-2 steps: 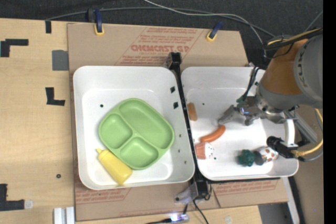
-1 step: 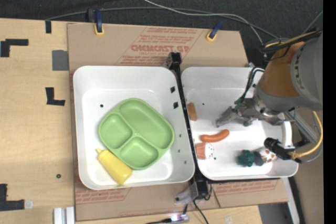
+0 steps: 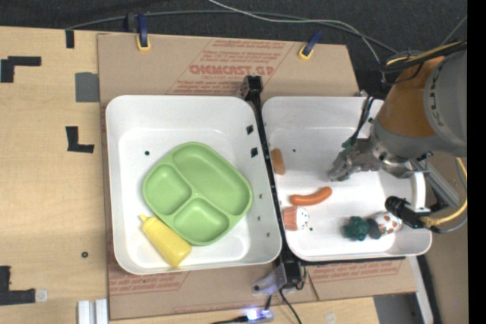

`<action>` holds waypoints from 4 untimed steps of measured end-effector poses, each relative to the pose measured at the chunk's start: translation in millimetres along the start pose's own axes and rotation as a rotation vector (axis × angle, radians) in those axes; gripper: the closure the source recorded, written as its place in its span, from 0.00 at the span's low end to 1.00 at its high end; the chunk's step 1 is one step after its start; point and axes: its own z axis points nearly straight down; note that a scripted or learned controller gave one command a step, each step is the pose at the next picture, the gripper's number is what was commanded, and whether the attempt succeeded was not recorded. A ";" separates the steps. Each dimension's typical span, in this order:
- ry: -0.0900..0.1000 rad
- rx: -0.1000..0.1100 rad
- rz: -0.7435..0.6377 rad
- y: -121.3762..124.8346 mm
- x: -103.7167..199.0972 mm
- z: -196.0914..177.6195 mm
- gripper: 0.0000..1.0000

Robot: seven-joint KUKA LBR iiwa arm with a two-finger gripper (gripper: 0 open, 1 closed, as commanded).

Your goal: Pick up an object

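Overhead view of the table (image 3: 45, 163), which carried 2 shallow white bins side by side on a cardboard sheet (image 3: 228, 64). The left bin (image 3: 121, 117) held a green divided plate (image 3: 197, 192) with 3 compartments and, touching its lower left edge, a yellow squeeze bottle (image 3: 163, 240) lying on its side. The right bin (image 3: 304, 114) held an orange sausage (image 3: 310, 196) near its middle, a small orange piece (image 3: 278, 161) against the left wall, a second orange piece (image 3: 290, 218) just beside a small white die (image 3: 303, 220), and, toward the lower right corner, a dark green toy (image 3: 355, 228) next to a small white and red figure (image 3: 386, 224). The arm (image 3: 418, 110) reached in from the right, and the claw (image 3: 340, 167) hung over the right bin, just above and to the right of the sausage. Whether the claw was wide or narrow could not be told; nothing was seen between its fingers.
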 end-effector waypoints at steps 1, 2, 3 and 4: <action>0.003 -0.001 0.000 5.2 -5.1 -61.4 1.00; 0.003 0.001 0.000 6.3 -5.0 -114.0 1.00; 0.006 0.005 -0.005 8.8 56.6 -110.1 1.00; 0.007 0.005 -0.006 6.3 112.6 -122.9 1.00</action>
